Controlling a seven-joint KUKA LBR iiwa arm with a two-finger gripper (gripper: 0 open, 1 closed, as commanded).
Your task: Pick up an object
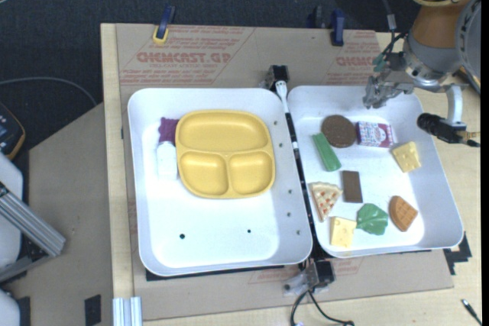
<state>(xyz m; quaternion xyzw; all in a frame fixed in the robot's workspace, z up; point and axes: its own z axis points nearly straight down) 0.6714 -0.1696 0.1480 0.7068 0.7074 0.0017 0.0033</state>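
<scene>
My gripper [376,97] hangs over the back of the right bin [443,198], just above and behind a small milk carton [374,134] lying on its side. Nothing shows between its fingers. Beside the carton lies a round brown cookie [338,130]. Further forward in the same bin are a green stick [327,152], a cheese wedge [407,156], a chocolate bar piece [351,185], a pizza slice [326,200], a yellow cheese block [342,231], a green leafy piece [373,219] and a brown bread piece [403,213].
The left bin [214,240] holds a yellow divided plate [225,153], with a purple item [167,129] and a white item [166,159] at the plate's left side. The bins' rims meet in the middle.
</scene>
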